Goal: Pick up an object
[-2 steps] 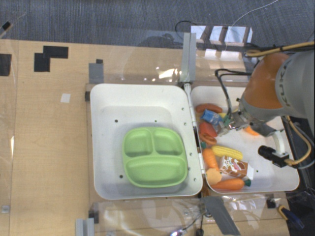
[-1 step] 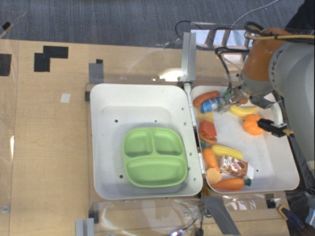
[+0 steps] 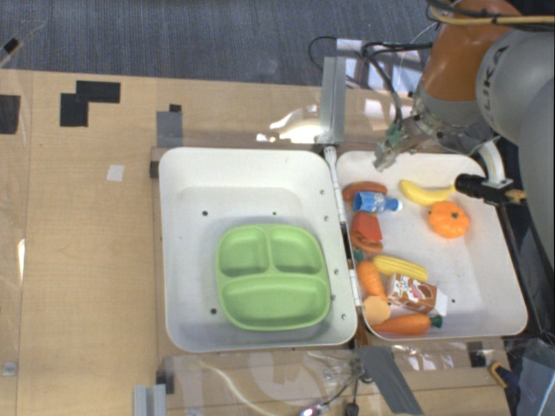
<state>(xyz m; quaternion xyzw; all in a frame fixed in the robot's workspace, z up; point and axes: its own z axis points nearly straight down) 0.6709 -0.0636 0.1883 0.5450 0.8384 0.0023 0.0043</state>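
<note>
The gripper [image 3: 387, 150] hangs over the right bin's [image 3: 486, 297] far edge; whether it is open or closed cannot be told. The nearest candidate, a banana [image 3: 425, 192], lies just nearer the camera, long axis roughly crosswise.

The grey arm [image 3: 520, 76] enters from the upper right of the frame — its orange band [image 3: 460, 50] sits just above the wrist — and angles down-left to the hand [image 3: 388, 152], which hangs at upper centre-right, too small to read.
</note>
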